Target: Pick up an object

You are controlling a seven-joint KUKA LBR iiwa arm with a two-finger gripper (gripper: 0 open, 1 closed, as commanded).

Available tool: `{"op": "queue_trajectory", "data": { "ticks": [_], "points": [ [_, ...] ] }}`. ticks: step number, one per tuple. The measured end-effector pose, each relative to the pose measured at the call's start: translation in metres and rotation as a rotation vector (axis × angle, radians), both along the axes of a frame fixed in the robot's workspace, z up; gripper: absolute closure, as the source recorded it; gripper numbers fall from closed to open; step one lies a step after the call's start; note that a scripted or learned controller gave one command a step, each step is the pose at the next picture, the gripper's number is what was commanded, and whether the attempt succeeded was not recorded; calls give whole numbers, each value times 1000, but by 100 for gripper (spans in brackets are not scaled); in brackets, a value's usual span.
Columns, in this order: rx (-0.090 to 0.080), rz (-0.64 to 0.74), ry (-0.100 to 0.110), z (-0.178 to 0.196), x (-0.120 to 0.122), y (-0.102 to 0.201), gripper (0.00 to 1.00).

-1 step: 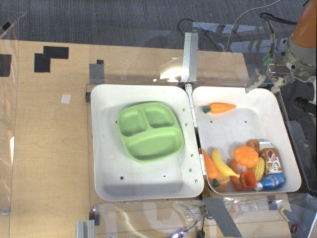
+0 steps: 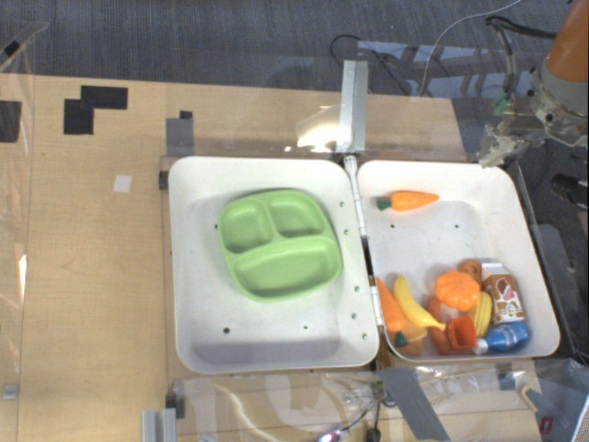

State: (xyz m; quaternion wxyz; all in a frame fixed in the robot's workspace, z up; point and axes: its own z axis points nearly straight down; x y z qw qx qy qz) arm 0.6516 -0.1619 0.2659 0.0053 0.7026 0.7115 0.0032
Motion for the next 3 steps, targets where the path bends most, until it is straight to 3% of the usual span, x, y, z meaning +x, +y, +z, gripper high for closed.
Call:
{"op": "queue_trajectory", "data": {
  "ticks": [1, 2, 3],
  "points": [
    [1, 39, 8, -91, 18, -32, 100],
    [0, 40, 7, -90, 19, -31, 0],
    [1, -122, 4, 2, -11, -44, 0]
  ]
}}
